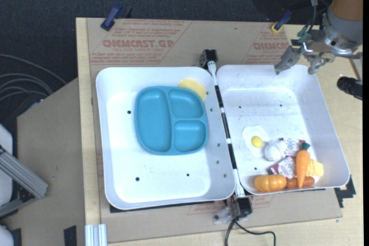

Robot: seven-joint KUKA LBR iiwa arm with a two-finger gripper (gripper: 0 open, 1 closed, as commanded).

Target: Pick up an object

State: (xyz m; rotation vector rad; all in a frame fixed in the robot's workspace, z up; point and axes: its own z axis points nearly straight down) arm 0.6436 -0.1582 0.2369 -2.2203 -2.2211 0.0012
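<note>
Gripper: the gripper [300, 63] hangs at the upper right of the frame, over the top rim of the right bin [253, 80], fingers spread wide, nothing between them.
Targets: a clutter huddles in that bin's lower right corner, with fried egg [254, 139], carrot [302, 164] and bread roll [270, 182].
Key relation: the pile lies well below the jaws in frame, near the opposite rim.
Carrot axis: roughly up-down in frame.
Left bin [115, 124]: holds a blue divided plate [170, 120], well apart.

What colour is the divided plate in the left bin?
Light blue divided plate, seen clearly in the camera view.
</note>
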